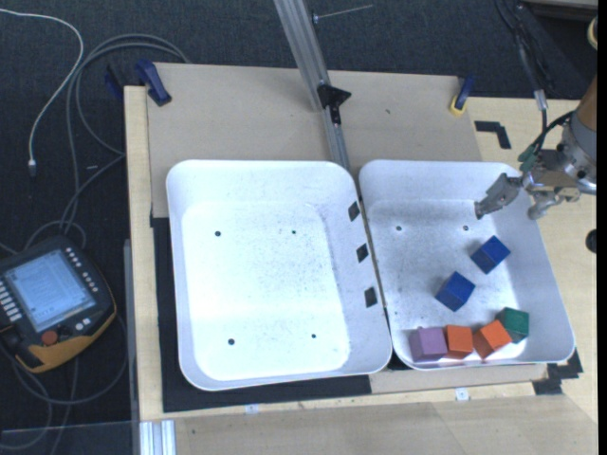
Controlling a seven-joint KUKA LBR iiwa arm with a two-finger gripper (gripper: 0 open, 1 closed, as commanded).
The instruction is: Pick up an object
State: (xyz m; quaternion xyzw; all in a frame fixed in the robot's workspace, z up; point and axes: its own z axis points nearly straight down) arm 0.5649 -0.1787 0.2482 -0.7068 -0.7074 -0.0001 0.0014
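Observation:
My gripper (517, 202) hangs over the upper right part of the right bin (417, 183), open, with nothing between its two grey fingers. Below it lie two blue cubes: one (490, 254) closer to the gripper, the other (455, 290) lower and to the left. Along the bin's front edge sits a row of blocks: a purple one (429, 342), an orange one (459, 339), a second orange one (493, 336) and a green one (514, 322).
The left bin (190, 188) stands beside the right one, joined by black clips. A slanted metal rail (303, 36) crosses the bench's back. A teach pendant (47, 297) and cables lie on the floor at left.

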